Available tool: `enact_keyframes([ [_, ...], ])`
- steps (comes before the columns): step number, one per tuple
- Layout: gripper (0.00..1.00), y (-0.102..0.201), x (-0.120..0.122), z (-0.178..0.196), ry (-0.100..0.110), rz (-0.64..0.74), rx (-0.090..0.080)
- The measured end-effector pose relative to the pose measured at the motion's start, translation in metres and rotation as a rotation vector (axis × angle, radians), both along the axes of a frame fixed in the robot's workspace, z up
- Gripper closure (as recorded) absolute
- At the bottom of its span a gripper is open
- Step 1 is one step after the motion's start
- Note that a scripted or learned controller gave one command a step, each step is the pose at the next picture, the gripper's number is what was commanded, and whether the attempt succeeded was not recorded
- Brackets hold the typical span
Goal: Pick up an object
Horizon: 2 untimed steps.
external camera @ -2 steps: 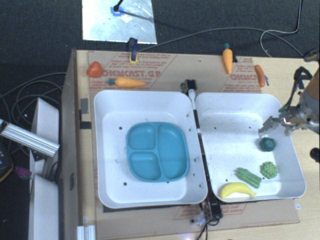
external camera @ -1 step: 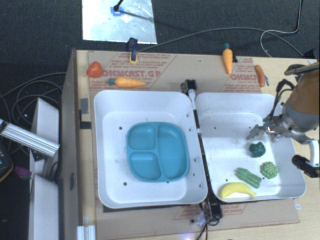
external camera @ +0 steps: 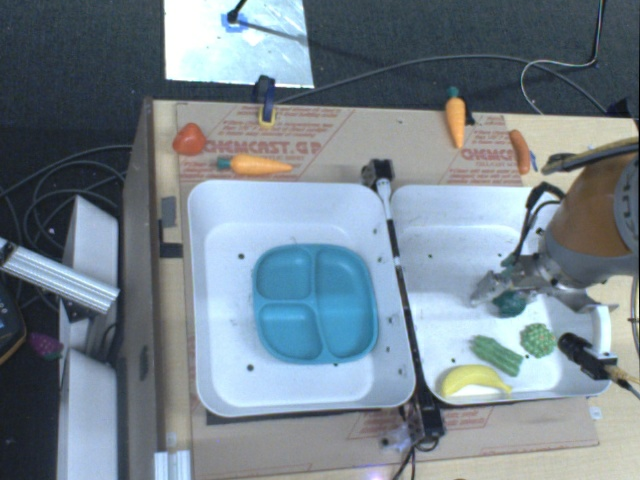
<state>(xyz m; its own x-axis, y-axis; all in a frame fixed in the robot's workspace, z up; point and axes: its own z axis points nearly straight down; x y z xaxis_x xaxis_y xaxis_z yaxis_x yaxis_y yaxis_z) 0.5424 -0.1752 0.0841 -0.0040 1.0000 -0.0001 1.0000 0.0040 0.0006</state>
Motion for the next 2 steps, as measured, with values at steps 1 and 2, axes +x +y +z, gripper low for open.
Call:
enact_keyframes([
  [1,1.0,-0.001,0.001,0.011,-0.002,0.0,-0.001],
  [2,1.0,0.12,0.075,0.101,-0.004,0.001,0.002],
])
